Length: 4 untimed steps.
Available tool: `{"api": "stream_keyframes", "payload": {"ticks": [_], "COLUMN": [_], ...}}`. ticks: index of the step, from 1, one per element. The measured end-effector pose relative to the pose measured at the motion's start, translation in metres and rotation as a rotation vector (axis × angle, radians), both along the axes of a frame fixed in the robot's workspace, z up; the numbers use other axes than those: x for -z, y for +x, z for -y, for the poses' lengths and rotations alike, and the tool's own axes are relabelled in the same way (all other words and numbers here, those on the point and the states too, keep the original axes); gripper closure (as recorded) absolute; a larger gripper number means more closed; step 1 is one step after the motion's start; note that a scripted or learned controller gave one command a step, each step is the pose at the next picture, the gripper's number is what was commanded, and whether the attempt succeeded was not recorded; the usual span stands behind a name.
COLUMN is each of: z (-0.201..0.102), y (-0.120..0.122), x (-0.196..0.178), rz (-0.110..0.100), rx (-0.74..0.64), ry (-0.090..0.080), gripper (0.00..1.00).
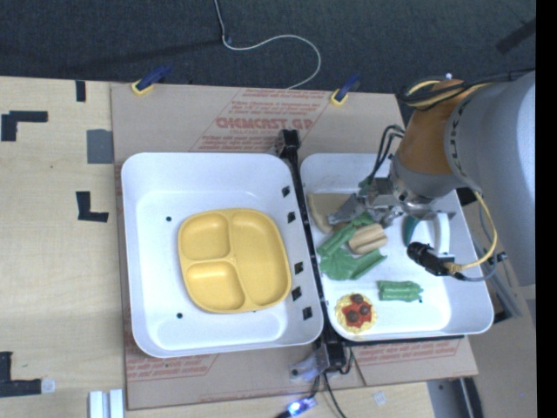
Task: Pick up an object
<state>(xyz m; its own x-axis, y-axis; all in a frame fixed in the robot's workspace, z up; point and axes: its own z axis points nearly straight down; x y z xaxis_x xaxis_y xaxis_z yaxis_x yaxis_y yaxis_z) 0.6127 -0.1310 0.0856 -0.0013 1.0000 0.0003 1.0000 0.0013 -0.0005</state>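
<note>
I see the pincer low in the right bin; can't tell its state. Tan roll and green leafy piece just below it, pizza toy further down.

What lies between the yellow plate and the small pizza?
In the camera view, bare white bin floor, then the two bins' adjoining walls separate the yellow plate from the pizza.

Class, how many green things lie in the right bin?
2. A big leafy green piece lies at the bin's left, beside the tan item under the hand. A small green one lies nearer the front. The arm may hide more.
</note>
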Motion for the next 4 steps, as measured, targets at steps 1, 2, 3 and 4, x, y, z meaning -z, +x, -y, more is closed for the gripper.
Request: {"api": "stream_keyframes", "payload": {"ticks": [1, 2, 3, 4], "z": [0.0, 0.001, 0.002, 0.002], "y": [0.001, -0.006, -0.008, -0.007], "x": [-0.012, -0.057, -0.1, -0.142], "rz": [0.003, 0.003, 0.004, 0.004], "rx": [-0.001, 0.001, 0.0, 0.0], "ry": [-0.001, -0.001, -0.001, -0.001], "gripper": [1.0, 1.0, 1.0, 1.0]}}
